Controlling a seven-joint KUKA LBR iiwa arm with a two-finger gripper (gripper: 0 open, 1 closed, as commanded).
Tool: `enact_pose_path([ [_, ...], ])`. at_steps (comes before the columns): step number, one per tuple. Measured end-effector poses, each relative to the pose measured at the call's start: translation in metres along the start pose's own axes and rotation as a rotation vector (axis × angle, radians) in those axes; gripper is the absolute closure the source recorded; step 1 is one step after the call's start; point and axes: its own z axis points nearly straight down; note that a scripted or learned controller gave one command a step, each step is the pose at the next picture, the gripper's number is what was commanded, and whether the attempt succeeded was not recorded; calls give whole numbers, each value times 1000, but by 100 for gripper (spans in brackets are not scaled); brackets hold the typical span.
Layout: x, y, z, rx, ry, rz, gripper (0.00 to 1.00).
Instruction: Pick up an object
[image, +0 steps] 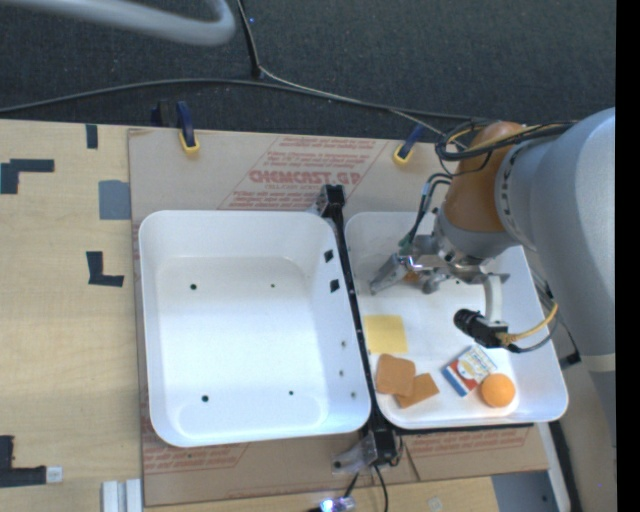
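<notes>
So the left bin (240, 330) was far off to the gripper's left, on the other side of the black divider (345, 300), and it had no objects in it to grab.

Next came the right bin (545, 405), and the gripper (400, 270) hung over its upper part. The fingers pointed down and to the left. I could not tell if they were open or shut, because they looked like one grey shape from up there. Nothing showed between them, so I judged that the gripper held nothing.

All the things to pick sat lower in the bin, below the gripper. The yellow square (386, 333) lay closest, just under it. Two brown pieces (405, 382) lay past that, touching each other. Further right, near the bin's bottom corner, were the small red, white and blue packet (466, 372) and the orange ball (497, 390), just beside each other.

I think the arm was at the reaching step, with no grab made yet. The next move would be to pick one thing, line up right above it, and go down with the fingers wide apart. The yellow square looked flat, so it might be hard to pinch. The ball could roll away.
</notes>
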Motion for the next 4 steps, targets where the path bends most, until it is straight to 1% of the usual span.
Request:
enact_pose_path([
  [1, 13, 41, -1, -3, 0, -1, 0],
  [2, 13, 41, -13, -5, -1, -1, 100],
  [3, 80, -10, -105, 0, 1, -1, 100],
  [4, 152, -20, -128, 0, 2, -5, 100],
])
